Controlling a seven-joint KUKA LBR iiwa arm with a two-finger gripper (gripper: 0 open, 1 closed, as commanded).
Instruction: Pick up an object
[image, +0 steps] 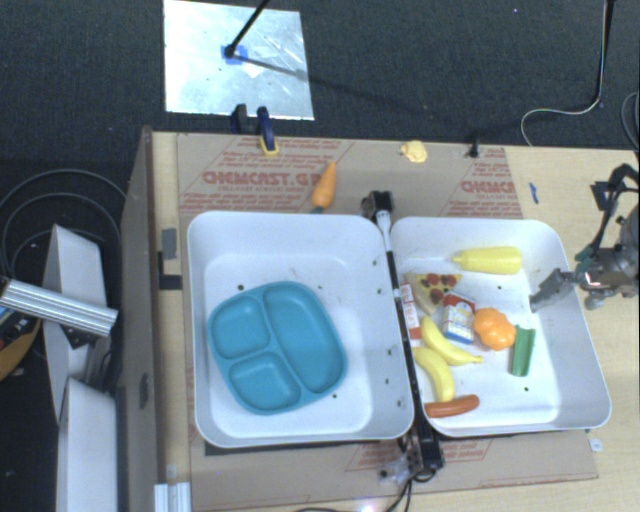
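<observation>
Plainly the approach is only beginning. The bench (250, 165) carries two bins; the right bin (560, 400) lies under and left of the gripper (553, 287), which hovers at its right rim, its opening impossible to tell. Left of it lie the yellow squash (487, 260), bananas (440, 358), the orange (492, 328) and green cylinder (522, 351). Next, I judge, it must travel leftward and descend onto one.

Red letters "CHEMCAST" printed on the brown cardboard sheet (262, 178), far to the left of the gripper (552, 288) and further back. More red letters on the same sheet right behind the gripper, upside down and too blurry to read.
</observation>
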